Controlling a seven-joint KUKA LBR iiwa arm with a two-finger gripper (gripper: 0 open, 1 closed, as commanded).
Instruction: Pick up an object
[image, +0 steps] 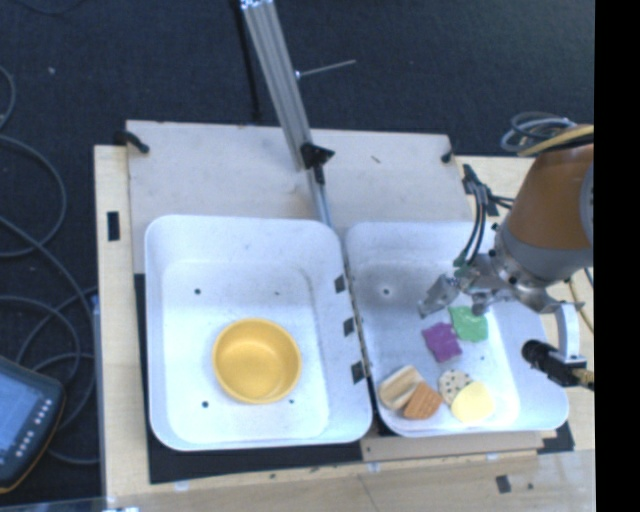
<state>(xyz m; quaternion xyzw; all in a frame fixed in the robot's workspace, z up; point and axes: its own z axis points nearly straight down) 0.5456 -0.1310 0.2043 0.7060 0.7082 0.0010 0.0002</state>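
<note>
Camera view showed the gripper (462, 297) poised just above the green block (468, 324), purple block (441, 341) beside it lower-left; whether its fingers were released or clenched, I cannot tell.

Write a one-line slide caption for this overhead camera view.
KUKA arm's gripper hovers over green block and purple block in right bin; yellow bowl in left bin.

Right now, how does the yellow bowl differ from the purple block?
The yellow bowl is round, hollow and much bigger; the purple block is small and boxy. The bowl sits alone in the left bin; the block lies in the right bin among other small pieces, just below the gripper. Both rest on white bin floors.
</note>
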